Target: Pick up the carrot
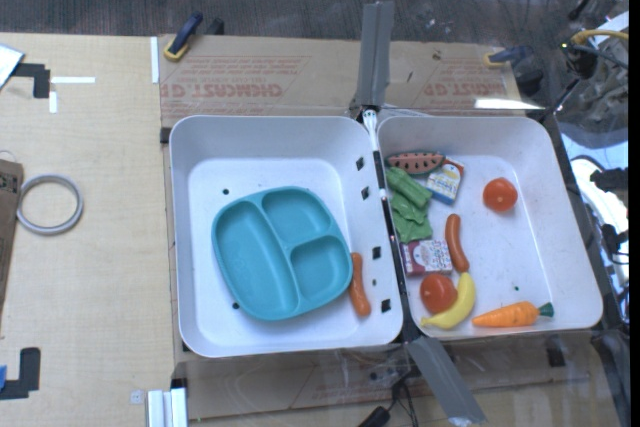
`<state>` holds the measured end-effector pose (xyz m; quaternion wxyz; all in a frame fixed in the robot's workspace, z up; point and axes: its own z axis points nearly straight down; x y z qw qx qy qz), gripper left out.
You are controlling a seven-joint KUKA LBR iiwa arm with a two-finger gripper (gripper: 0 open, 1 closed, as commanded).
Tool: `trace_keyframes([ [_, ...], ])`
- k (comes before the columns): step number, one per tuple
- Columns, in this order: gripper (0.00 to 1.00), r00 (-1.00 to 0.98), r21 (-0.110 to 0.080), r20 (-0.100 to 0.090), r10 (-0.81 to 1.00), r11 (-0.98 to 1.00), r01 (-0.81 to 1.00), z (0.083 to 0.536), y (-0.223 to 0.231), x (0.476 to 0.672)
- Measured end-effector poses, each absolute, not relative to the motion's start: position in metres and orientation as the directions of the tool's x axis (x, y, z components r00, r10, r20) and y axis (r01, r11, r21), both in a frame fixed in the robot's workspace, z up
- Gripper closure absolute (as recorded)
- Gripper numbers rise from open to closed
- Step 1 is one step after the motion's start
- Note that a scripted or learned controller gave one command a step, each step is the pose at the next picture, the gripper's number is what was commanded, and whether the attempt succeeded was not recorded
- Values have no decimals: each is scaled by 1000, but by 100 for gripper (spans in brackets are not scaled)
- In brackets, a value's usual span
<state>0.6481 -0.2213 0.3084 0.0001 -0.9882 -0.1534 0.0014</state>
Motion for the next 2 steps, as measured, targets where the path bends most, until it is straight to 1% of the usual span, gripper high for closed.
trace_keyframes([
  [1, 100, 878, -2, -3, 479, -878, 479, 181, -222, 623],
  [2, 100, 953, -1, -3, 304, -953, 304, 308, -222, 634],
])
